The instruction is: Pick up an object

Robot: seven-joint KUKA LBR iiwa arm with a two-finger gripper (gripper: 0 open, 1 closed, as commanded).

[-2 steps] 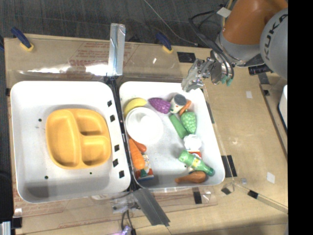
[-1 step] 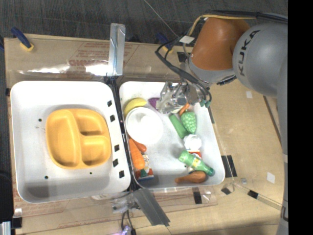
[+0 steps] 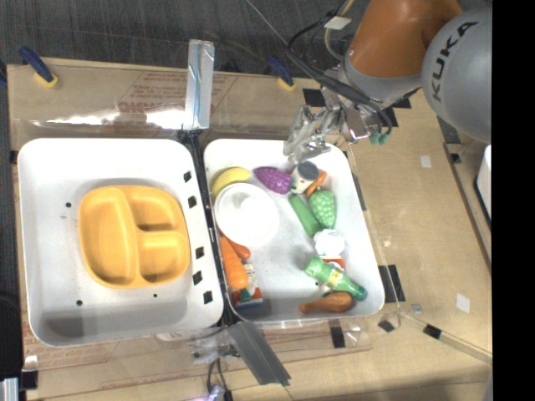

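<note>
The counter (image 3: pixel 418 224) carries two white bins, and every place below is given from the right bin (image 3: pixel 361 224). To its left sits the left bin (image 3: pixel 33 224), holding a yellow divided tray (image 3: pixel 134 232). Nothing there seems to be the arm's concern now.

The arm (image 3: pixel 401 32) hangs over the right bin's far rim, with the gripper (image 3: pixel 311 139) just above its far edge. The metal fingers (image 3: pixel 298 140) look slightly spread with nothing between them, though the glare makes this hard to read.

Inside the right bin, things lie crowded. A white bowl (image 3: pixel 247 211) fills the left-centre, with a yellow piece (image 3: pixel 230 176) touching its far side. A purple toy (image 3: pixel 272 179) lies at the far middle, closest to the gripper. Beside it are a small dark-and-white object (image 3: pixel 308 174), a green textured vegetable (image 3: pixel 323 209) and a green stick (image 3: pixel 304 215). A carrot (image 3: pixel 234 266) lies along the left wall, and a green bottle (image 3: pixel 334 278) and a brown piece (image 3: pixel 328 304) lie near the front.

The main risk, I judge, is crowding: descending on the purple toy, one finger could land on the neighbouring object or strike the bin's far wall, and the toy's rounded shape might squirt out sideways on closing. A grasp could also close on nothing.
</note>
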